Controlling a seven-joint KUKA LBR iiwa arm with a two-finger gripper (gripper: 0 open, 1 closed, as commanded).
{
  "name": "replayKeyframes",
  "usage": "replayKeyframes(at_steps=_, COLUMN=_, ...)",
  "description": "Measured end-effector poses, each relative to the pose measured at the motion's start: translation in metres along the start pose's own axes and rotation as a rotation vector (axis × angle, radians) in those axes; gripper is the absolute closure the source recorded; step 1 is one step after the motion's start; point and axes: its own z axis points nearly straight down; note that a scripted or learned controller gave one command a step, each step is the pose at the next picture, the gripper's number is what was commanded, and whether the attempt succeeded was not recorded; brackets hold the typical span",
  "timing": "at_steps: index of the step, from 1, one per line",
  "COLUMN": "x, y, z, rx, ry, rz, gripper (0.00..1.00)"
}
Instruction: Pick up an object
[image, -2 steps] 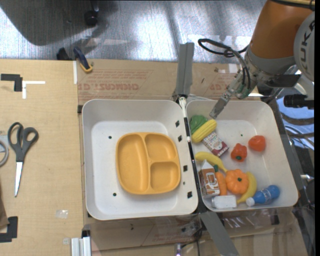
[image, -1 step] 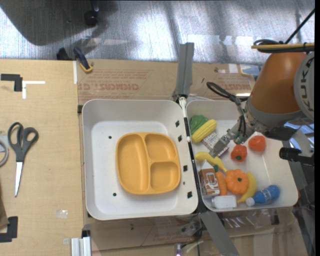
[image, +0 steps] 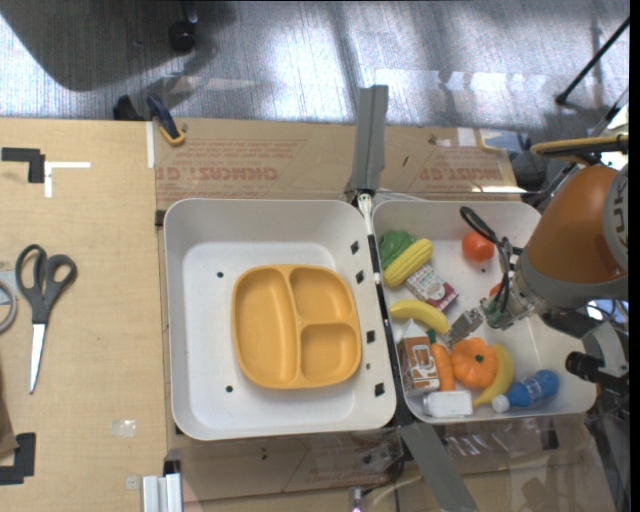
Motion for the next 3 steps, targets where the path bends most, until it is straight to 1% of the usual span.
replayKeyframes(at_steps=1, x=0.012, y=-0.03, z=0.01, rx=-0.015, ry=-0.02, rz=0.004, gripper=0.0)
replayKeyframes(at_steps=2, x=0.015, y=-0.029, z=0.002, rx=-0.011, ry=-0.012, rz=0.001, gripper=1.0)
replayKeyframes(at_steps=3, x=0.103, y=0.012, z=-0.12, rx=0.005, ry=0.004, rz=-0.1, gripper=1.0)
